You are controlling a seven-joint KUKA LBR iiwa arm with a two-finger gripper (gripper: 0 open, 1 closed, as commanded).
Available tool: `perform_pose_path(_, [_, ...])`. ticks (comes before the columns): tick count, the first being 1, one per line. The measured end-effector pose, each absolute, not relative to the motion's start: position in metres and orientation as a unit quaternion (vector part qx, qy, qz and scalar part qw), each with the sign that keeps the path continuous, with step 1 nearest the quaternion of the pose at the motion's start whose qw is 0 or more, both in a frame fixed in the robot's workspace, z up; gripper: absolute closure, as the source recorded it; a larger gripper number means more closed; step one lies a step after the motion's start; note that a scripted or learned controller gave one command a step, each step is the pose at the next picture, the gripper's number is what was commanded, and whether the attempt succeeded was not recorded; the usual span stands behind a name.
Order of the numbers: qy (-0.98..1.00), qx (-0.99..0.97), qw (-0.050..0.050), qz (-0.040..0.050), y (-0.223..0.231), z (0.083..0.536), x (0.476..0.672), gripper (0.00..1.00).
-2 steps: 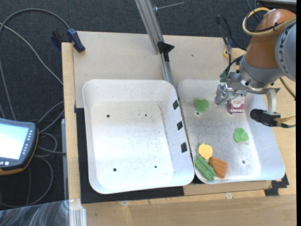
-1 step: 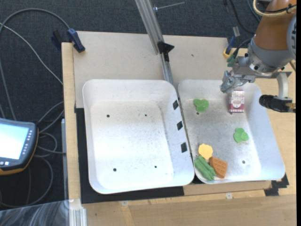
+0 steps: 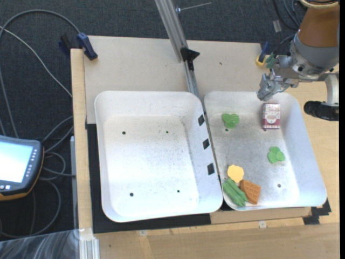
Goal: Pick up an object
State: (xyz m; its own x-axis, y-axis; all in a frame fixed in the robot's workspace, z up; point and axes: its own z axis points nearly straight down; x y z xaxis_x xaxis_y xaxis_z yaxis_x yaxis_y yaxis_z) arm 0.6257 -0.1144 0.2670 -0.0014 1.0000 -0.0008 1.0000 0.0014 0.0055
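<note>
Two white bins sit side by side; the left bin [image 3: 145,155] and the right bin [image 3: 302,166], with the arm [image 3: 319,31] coming in from the right. Its gripper [image 3: 268,92] hangs over the right bin's far rim, nothing between its fingers, though whether the jaws are spread cannot be told. Just below lies the small red-and-white carton [image 3: 271,116], near but apart. Green pieces [image 3: 230,120], [image 3: 276,155], [image 3: 234,192], a yellow piece [image 3: 235,172] and an orange block [image 3: 251,191] lie closer to the camera.

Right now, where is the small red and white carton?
The carton stands in the right bin, near its far right corner, just below the gripper in the camera view, with a green piece to its left.
</note>
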Motion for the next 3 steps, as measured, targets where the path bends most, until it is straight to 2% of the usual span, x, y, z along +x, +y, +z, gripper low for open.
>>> perform_pose_path(1, [0.709,0.705,-0.003,-0.0004,-0.057,0.258,0.6,1.0])
perform_pose_path(2, [0.709,0.705,-0.003,-0.0005,-0.013,0.251,0.586,1.0])
perform_pose_path(3, [0.709,0.705,-0.003,-0.0011,0.027,0.241,0.556,1.0])
